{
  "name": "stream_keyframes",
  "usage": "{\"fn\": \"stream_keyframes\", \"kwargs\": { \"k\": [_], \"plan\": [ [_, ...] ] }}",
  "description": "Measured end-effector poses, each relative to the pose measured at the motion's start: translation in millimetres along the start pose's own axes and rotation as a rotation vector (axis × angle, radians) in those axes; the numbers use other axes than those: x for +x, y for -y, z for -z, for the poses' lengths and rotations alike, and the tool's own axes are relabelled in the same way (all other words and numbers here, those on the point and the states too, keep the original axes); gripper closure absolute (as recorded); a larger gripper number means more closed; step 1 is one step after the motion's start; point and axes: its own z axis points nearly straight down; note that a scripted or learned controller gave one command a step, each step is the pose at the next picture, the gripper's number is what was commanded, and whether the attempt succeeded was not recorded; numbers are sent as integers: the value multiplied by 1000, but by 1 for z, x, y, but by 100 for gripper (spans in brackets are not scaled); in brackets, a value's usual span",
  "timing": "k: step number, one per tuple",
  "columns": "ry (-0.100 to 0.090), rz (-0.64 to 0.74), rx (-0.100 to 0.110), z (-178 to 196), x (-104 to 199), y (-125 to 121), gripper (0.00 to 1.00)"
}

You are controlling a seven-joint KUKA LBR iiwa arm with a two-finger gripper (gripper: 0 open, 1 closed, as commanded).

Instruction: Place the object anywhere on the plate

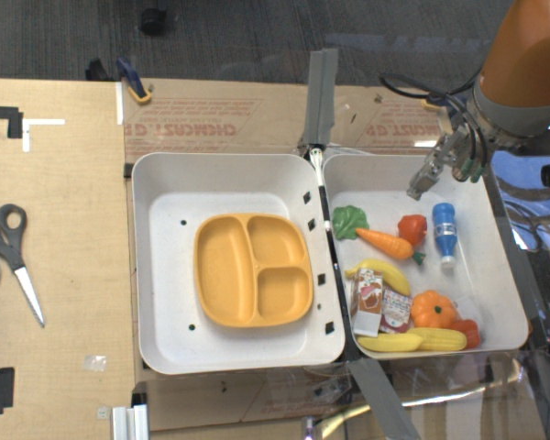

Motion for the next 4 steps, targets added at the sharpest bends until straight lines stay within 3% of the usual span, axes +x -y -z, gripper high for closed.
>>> {"fn": "stream_keyframes", "kwargs": {
  "k": [1,2,3,4],
  "plan": [
    [-5,39,0,-36,38,-56,100],
    [-6,-9,0,-79,90,-102,100],
    [-5,49,0,-79,156,-126,100],
    [-5,48,0,-79,156,-126,0]
  ]
}}
